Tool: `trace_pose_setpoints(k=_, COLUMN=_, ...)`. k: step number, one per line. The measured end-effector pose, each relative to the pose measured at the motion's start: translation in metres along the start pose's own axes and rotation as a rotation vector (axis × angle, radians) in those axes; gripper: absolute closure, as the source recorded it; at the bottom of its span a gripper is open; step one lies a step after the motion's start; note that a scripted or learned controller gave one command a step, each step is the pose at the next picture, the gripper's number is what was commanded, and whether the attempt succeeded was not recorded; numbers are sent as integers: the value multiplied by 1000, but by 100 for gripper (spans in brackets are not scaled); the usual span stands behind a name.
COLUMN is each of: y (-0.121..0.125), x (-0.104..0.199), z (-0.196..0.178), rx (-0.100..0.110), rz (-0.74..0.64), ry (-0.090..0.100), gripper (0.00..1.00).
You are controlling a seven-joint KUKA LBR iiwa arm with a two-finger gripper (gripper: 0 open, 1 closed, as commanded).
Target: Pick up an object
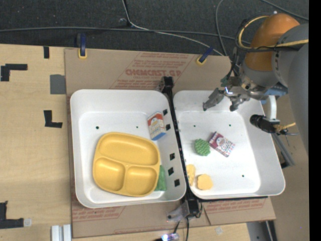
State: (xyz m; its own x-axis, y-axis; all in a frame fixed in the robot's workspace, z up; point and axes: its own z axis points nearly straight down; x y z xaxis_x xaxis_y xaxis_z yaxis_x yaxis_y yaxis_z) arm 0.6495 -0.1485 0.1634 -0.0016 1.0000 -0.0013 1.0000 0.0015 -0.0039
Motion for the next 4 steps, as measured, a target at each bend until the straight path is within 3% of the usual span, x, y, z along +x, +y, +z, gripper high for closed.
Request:
trace_pose_setpoints(k=2, y=4, x=6, z=79, rx=-3, rz=-1, ry=0, gripper=0)
trace_pose_setpoints(k=3, y=5, x=6, z=68, rx=-6, rz=-3, ry=-2, gripper=100)
trace_pose_setpoints(k=4, y=5, x=11, z=25, rx=-5, rz=0, ry=1, gripper=100)
